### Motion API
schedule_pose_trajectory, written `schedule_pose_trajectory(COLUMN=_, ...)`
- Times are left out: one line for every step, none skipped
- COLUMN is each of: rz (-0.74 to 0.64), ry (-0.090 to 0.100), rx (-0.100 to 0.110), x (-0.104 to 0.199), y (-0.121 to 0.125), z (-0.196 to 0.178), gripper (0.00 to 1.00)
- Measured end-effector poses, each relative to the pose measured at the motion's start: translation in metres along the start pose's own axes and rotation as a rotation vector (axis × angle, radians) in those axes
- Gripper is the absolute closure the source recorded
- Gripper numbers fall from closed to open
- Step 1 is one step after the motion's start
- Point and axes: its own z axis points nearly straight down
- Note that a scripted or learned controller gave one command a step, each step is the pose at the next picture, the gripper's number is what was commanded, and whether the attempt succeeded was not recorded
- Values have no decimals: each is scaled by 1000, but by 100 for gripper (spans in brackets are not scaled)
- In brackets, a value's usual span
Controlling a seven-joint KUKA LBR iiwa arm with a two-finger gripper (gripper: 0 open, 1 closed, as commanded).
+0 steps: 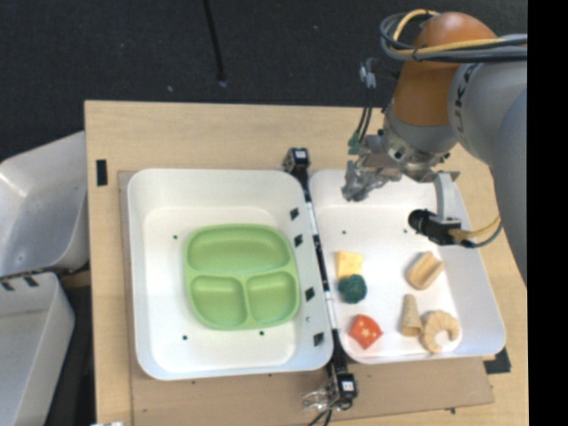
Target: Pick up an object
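Observation:
My gripper hangs over the far left corner of the right bin, with nothing seen between its fingers. Nearer the front of that bin lie a yellow wedge, a dark green ball just below it, a red piece, a tan roll, a tan cone and a pale curled piece. All of them sit well in front of the gripper.
The left bin holds a green divided tray with three compartments. A ridge with black clips separates the two bins. Wooden bench surrounds them.

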Motion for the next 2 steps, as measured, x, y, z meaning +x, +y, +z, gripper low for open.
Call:
schedule_pose_trajectory(rz=-1, ry=1, rx=1, x=61, y=-8, z=1, gripper=100)
schedule_pose_trajectory(rz=-2, ry=0, rx=-1, x=118, y=-6, z=-11, gripper=100)
